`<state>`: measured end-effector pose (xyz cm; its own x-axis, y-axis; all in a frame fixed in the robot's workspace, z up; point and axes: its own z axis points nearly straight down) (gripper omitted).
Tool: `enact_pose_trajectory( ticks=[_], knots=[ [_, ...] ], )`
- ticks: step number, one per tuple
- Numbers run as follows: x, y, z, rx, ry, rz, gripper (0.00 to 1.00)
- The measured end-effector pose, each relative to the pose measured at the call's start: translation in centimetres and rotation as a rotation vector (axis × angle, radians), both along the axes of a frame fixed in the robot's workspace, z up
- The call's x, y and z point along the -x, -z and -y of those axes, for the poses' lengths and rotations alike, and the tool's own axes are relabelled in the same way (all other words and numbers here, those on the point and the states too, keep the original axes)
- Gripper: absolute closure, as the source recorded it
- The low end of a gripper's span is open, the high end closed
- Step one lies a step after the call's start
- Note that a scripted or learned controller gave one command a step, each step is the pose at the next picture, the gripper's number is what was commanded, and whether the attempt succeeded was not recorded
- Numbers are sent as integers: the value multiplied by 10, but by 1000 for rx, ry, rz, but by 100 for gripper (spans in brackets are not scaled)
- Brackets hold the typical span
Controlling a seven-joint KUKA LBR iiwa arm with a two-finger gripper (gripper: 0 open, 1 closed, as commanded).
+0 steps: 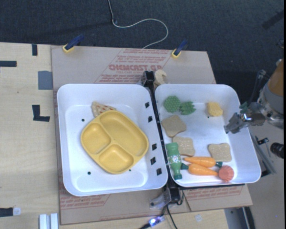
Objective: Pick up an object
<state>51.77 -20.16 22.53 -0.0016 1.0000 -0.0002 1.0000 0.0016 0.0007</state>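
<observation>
The right bin [243,142] holds toy food: green broccoli [178,105], a yellow piece [214,109], three bread slices [174,125] [185,146] [220,151], a green bottle [173,160], two carrots [202,166] and a red round fruit [226,173]. My gripper [234,123] hangs at the right rim of this bin, right of the yellow piece and above the rightmost bread slice. Nothing shows between its fingers.
The left bin [69,142] holds a yellow divided plate [114,141] with a waffle-like slice [101,109] tucked under its upper left edge. A white cable [138,23] loops behind the bins. Two clamps [72,43] [179,47] pin the cardboard sheet.
</observation>
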Motion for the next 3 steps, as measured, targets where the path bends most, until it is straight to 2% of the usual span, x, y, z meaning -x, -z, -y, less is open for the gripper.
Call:
enact_pose_trajectory(
  ticks=[1, 2, 3],
  knots=[
    [-33, -5, -31, -1, -4, 0, 100],
    [-80, -11, -68, -1, -5, 1, 100],
    [-113, 1, -95, 0, -2, 0, 100]
  ],
)
